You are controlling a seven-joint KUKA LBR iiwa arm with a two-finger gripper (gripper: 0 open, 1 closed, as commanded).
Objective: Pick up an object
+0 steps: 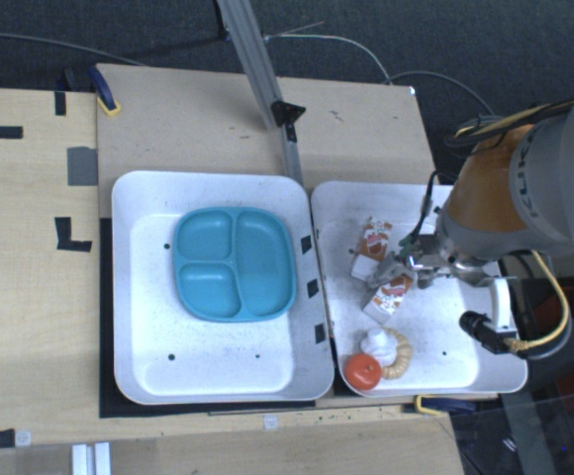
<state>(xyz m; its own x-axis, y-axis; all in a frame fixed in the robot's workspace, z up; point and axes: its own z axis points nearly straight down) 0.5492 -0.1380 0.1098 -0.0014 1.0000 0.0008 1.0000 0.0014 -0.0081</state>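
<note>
Two bins | left: we log a teal tray | right: upper carton, lower carton, long axis slanting, just left of and below gripper; red ball at front | jaw state: cannot tell | carton print unreadable

Two small red-and-white cartons lie tilted in the right bin.

The table was pale wood. Two white bins lay on it side by side: the left bin and the right bin.
</note>
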